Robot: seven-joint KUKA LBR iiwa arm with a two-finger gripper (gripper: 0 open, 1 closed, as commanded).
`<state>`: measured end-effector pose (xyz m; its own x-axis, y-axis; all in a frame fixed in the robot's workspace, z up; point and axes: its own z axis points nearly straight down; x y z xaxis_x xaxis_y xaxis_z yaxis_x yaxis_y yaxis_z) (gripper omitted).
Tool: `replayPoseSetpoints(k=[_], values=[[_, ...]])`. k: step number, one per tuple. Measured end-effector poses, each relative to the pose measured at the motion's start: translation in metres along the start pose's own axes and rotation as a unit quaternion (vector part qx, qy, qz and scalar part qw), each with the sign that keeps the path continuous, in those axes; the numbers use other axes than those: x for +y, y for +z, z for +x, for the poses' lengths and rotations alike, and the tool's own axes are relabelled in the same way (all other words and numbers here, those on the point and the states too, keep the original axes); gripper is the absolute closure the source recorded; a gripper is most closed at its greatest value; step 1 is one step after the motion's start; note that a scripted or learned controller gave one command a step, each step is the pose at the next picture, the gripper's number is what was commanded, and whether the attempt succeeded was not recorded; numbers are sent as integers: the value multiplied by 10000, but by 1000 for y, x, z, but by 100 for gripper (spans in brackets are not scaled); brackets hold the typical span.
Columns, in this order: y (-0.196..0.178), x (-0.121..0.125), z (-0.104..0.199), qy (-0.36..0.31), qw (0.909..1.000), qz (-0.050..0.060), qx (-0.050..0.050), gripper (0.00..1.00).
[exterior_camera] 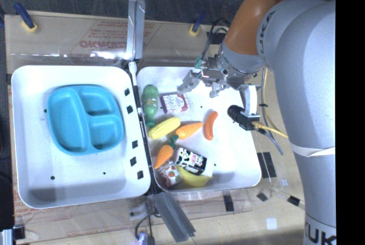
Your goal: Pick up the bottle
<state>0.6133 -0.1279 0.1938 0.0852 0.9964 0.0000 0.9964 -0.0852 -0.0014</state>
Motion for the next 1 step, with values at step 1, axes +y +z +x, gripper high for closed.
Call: replayPoseSetpoints(k=[1], values=[[84, -65, 20, -604, 9981, -100, -8, 0]])
